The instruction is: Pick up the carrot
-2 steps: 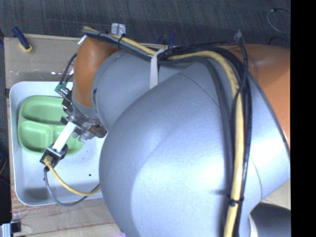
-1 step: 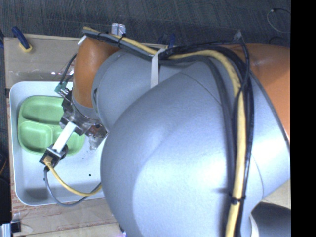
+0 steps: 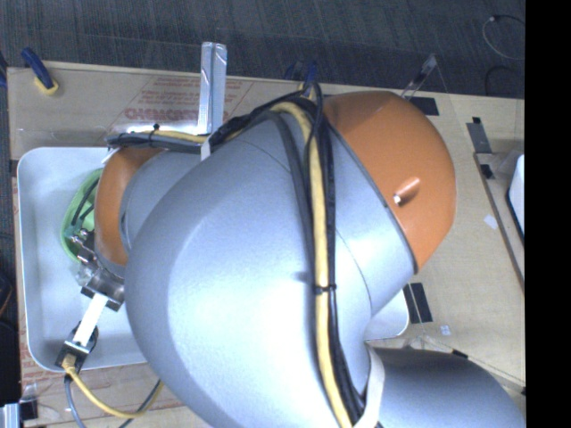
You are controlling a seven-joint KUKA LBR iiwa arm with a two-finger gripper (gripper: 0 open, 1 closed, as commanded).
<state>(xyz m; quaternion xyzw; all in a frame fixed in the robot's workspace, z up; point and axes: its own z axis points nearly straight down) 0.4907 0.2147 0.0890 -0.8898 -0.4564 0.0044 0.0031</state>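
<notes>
We see one bulky grey arm with an orange band (image 3: 268, 266) reaching over one shallow white plastic bin (image 3: 36, 239) on the left, covering most of it. Its gripper (image 3: 89, 266) sits low above the bin's left part; we cannot tell its state. One bright green object (image 3: 76, 208) peeks beside it. We cannot make out the carrot under the arm.
</notes>
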